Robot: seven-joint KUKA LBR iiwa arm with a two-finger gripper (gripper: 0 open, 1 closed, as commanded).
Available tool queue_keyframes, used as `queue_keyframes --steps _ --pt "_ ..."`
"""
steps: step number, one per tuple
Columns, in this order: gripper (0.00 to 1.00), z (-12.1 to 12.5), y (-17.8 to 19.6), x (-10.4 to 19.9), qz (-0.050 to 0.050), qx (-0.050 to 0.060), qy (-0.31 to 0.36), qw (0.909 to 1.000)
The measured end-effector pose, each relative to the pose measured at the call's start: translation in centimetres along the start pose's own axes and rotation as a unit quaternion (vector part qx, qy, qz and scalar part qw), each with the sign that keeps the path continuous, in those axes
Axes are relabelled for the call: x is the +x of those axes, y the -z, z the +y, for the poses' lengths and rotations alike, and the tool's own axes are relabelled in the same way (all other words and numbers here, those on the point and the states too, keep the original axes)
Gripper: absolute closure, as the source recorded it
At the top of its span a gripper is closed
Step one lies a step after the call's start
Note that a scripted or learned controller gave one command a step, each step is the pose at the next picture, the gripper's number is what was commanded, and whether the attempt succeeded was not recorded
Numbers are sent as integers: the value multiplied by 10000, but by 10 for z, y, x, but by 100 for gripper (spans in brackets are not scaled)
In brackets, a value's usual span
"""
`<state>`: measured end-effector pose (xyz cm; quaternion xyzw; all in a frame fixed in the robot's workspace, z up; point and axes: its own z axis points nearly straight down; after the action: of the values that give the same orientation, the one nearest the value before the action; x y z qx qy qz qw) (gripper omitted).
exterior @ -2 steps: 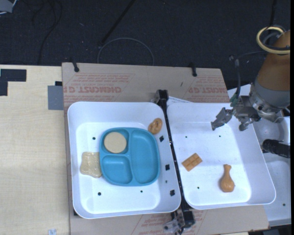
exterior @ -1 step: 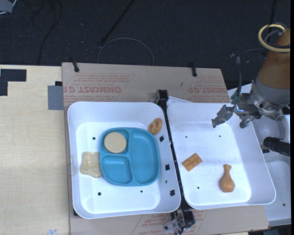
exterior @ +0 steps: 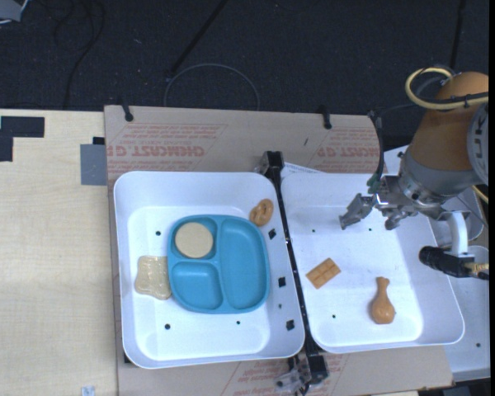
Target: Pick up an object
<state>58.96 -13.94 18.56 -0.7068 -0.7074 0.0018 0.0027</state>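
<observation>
In the right bin (exterior: 445, 320) lie an orange waffle-like piece (exterior: 322, 272) near the left wall and a tan drumstick (exterior: 382, 302) toward the front. My gripper (exterior: 372, 214) hangs over the back part of this bin, up and right of the waffle piece and apart from both items. Its two fingers are spread open and nothing is between them. The left bin (exterior: 140, 196) holds a blue divided tray (exterior: 231, 271) with a round cracker (exterior: 193, 239) in its back-left compartment.
A pale toast slice (exterior: 153, 276) lies just left of the blue tray. A small brown pastry (exterior: 262, 212) sits by the left bin's back right corner. A black divider (exterior: 285, 246) separates the bins. The arm's wrist (exterior: 441, 163) looms over the right bin's far right corner.
</observation>
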Motion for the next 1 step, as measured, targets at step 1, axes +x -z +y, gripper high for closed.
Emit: queue_keyframes --steps 1 --pt "0 -1 -44 6 0 -2 -6 10000"
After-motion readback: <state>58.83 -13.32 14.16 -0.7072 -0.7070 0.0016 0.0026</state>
